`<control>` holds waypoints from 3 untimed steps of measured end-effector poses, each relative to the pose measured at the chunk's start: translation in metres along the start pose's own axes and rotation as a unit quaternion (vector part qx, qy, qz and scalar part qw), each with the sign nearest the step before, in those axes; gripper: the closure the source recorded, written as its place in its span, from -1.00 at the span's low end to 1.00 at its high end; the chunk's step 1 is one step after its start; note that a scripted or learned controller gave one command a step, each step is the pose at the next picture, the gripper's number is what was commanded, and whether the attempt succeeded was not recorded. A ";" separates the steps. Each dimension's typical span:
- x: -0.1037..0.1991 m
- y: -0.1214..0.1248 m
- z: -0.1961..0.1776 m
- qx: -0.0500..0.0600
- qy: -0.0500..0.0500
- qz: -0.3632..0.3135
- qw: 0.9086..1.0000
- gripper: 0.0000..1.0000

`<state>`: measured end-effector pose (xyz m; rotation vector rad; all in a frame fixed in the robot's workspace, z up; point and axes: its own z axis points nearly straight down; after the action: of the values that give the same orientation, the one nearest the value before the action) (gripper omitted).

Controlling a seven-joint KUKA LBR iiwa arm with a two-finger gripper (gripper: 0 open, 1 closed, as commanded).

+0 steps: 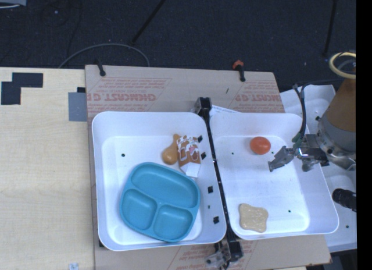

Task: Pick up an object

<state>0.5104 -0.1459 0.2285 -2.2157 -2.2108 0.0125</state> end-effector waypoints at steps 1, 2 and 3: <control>0.000 0.002 -0.006 -0.006 -0.001 -0.001 1.000 -1.00; 0.000 -0.007 0.051 -0.003 0.000 -0.001 1.000 -1.00; 0.001 -0.006 0.095 -0.003 0.000 -0.001 1.000 -1.00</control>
<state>0.5035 -0.1449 0.1336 -2.2167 -2.2155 0.0056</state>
